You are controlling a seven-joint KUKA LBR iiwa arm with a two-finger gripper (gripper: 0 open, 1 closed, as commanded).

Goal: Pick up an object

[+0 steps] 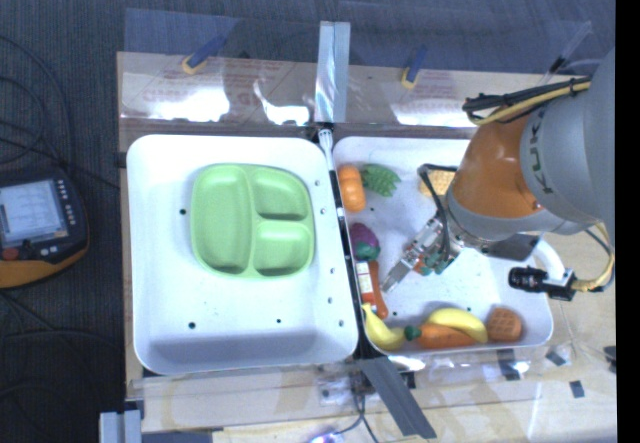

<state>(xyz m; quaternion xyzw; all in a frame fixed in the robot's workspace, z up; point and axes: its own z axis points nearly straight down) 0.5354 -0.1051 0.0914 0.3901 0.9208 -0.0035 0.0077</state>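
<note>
My gripper (412,265) hangs low over the middle of the right bin (520,276), below the arm's orange band. It is just right of a purple eggplant (365,241) and a thin red-and-orange piece (372,289) that lie along the bin's left wall. Nothing shows as held. An orange carrot with a green top (352,187) lies in the back left corner. Along the front wall lie a yellow banana (382,333), a second yellow banana (458,320), an orange carrot (445,337) and a brown round piece (505,323).
The left bin (160,261) holds a green divided plate (254,219). A clear upright divider (332,71) stands behind the seam between the bins. A handheld pendant (35,223) lies on the floor at far left.
</note>
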